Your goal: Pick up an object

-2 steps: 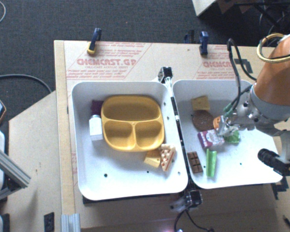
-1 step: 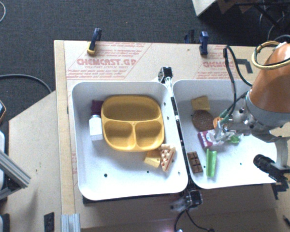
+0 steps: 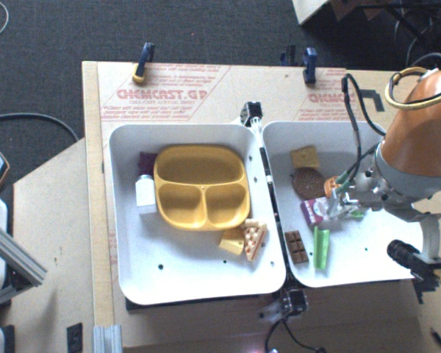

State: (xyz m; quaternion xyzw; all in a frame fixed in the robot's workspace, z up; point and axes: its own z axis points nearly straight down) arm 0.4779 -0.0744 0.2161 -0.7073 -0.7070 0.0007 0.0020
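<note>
Starting left: yellow divided plate (image 3: pixel 201 186) and pizza slice toy (image 3: pixel 254 240) in left bin (image 3: pixel 125 219). Over right bin (image 3: pixel 367 263), gripper (image 3: pixel 336 206) down among purple packet (image 3: pixel 311 212), green stick (image 3: pixel 321 247). Looks mid-grasp; can't tell jaws' state. Next: close, lift straight.

We're looking down from a single fixed camera, high above the bench (image 3: pixel 169 94) and tilted at a slant, so the far edge of the bench sits toward the top of the frame and the near edge toward the bottom. Taking the left bin (image 3: pixel 125 219) as our landmark: it sits left of centre, the right bin (image 3: pixel 367 267) lies just beside it, and both fit whole in frame. Beyond the left bin, dark floor shows. The arm (image 3: pixel 419 138) enters from the right, past the right bin.
</note>
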